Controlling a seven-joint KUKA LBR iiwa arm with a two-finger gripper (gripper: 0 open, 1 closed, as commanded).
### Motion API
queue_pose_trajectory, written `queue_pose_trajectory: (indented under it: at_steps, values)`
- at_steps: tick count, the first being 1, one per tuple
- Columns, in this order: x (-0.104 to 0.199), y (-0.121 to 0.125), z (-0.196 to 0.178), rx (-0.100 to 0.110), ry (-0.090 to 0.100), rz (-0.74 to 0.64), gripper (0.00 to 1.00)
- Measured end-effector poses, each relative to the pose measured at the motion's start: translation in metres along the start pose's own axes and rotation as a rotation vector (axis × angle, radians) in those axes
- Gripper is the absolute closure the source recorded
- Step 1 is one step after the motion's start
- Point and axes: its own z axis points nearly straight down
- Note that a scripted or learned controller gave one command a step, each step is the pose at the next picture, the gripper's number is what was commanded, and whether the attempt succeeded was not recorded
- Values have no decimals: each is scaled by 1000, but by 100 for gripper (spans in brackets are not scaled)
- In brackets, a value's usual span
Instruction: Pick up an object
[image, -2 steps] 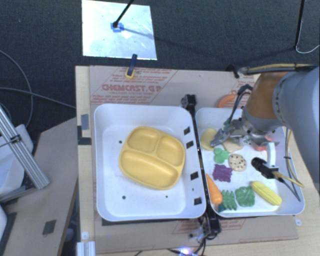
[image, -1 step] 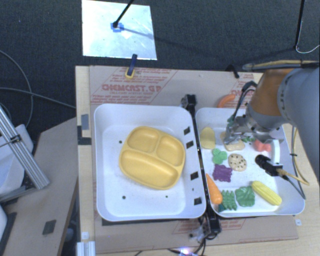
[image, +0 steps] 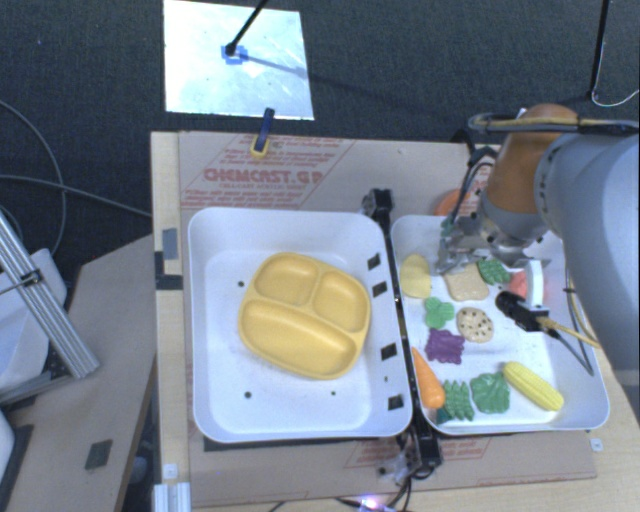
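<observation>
Gripper (image: 462, 255) low in right bin (image: 590, 400), over tan cracker (image: 467, 285) near the far end, between pale yellow piece (image: 415, 275) and green leaf (image: 493, 270). Cannot tell how the hand is set. Nothing seen lifted; pick not yet done. Cracker flat, squarish, no clear long axis. Yellow tray (image: 305, 315) in left bin (image: 215, 300).
</observation>
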Motion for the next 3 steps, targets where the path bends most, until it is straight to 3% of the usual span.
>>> queue_pose_trajectory:
  at_steps: [1,3]
  values:
    - [3,-85,-2,-4,-2,6,100]
    - [21,-54,-1,0,-2,2,100]
